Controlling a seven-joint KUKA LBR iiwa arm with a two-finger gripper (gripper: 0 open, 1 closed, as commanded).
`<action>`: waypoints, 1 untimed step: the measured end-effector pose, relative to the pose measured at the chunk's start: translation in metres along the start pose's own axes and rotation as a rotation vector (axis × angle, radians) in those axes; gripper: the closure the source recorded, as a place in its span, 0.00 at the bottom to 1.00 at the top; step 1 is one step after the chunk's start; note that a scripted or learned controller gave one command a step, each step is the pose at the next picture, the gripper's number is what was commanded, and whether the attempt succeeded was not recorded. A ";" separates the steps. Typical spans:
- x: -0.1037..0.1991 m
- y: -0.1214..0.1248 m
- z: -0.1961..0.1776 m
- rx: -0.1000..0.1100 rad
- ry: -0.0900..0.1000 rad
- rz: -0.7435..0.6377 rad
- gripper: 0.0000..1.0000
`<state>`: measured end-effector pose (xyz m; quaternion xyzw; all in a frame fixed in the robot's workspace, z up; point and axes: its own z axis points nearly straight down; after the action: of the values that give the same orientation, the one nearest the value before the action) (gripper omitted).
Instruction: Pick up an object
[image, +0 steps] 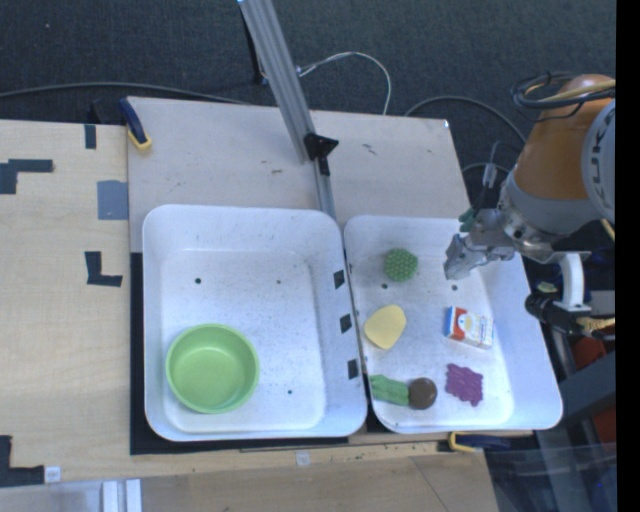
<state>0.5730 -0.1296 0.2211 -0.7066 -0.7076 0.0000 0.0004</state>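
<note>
1. Nearest the camera, along the lower rim of the right bin (530, 400), lie a green cylinder (388, 389) and a brown ball (422, 393), touching each other, with a purple grape-like cluster (464, 383) just beside them to the right.
2. At about the same depth, a green bowl (212, 368) sits upright in the lower left corner of the left bin (250, 225).
3. Farther up the right bin, a yellow lemon-shaped piece (385, 326) lies near the dividing edge, and a small red, white and blue carton (468, 327) lies flat toward the right wall.
4. Beyond these, a green knobbly ball (401, 265) rests in the upper part of the right bin.
5. The pincer (458, 262) hangs over the upper right of the same bin, pointing down; nothing shows between its tips, and whether they stand wide or narrow I cannot tell.
6. The knobbly ball lies just to its left, apart from it; the carton lies below it, nearer the camera.
7. The grey arm with its orange band (560, 150) reaches in from the right.
8. Farthest off, a grey metal pole (285, 75) slants across the table (60, 250).
</note>
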 end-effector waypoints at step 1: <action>0.051 -0.006 0.010 0.002 0.001 -0.004 1.00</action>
<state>0.5666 -0.0790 0.2115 -0.7052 -0.7090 0.0005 0.0013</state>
